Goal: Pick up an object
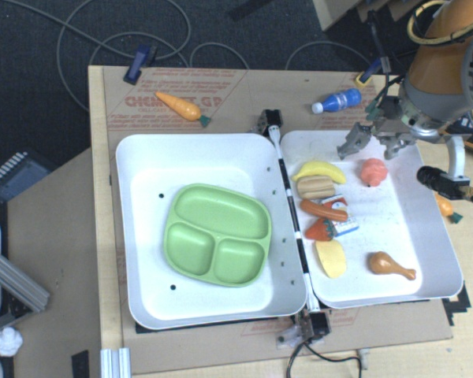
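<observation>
Jaws spread wide, the gripper [375, 142] hangs over the far end of the right bin [426, 283], with nothing between its two fingers. The grey arm [444, 69] with its orange band comes in from the upper right.

Just beside the gripper, on the near side, a pink ball [372, 172] lies on the bin floor, apart from the fingers. Along the bin's left wall sits a cluster of toy food: a yellow banana [322, 169], a hot dog bun [314, 187] touching it, a red sausage [322, 209], a red strawberry-like piece [318, 230] next to a small blue-and-white packet [344, 227], and a pale yellow slice [331, 259] nearest the camera. A brown drumstick [391, 266] lies alone toward the bin's near right corner.

The left bin [142, 172] holds a green three-compartment tray [217, 234].

On the cardboard-covered worktop [110, 211] beyond the bins lie a toy carrot [181, 106], a blue clip [139, 64] at the far left corner, and a blue-and-white bottle [337, 101] on its side close to the gripper. Another small orange piece [446, 209] rests past the right bin's outer rim.
</observation>
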Motion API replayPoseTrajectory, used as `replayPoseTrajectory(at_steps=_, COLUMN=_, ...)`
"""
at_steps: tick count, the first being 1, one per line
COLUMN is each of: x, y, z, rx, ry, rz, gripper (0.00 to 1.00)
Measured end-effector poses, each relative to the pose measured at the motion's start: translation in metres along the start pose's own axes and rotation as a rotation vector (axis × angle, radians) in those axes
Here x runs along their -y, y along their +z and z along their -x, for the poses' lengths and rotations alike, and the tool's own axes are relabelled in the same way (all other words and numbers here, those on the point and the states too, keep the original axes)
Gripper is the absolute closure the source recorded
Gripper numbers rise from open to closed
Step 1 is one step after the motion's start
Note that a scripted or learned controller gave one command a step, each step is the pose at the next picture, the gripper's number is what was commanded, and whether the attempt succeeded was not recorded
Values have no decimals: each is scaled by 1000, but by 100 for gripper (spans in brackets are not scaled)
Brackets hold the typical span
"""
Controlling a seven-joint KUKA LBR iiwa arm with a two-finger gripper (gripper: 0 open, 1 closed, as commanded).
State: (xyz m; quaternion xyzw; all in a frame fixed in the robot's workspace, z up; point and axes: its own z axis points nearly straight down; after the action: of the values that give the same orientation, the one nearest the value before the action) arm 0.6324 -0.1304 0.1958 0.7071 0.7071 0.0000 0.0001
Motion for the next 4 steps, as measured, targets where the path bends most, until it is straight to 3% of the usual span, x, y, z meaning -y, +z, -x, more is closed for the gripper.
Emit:
replayPoseTrajectory(at_steps=1, x=6, y=112, z=53, rx=0, ry=1, rz=-2, gripper=0)
replayPoseTrajectory(at_steps=2, x=-35, y=105, z=75, rx=1, ry=-1, rz=1, gripper=0)
replayPoseTrajectory(at_steps=3, x=-35, y=95, z=75, rx=3, ry=-2, rz=5, gripper=100)
replayPoseTrajectory(at_steps=4, x=-35, y=91, z=-9, rx=-2, ry=-2, rz=-1, gripper=100)
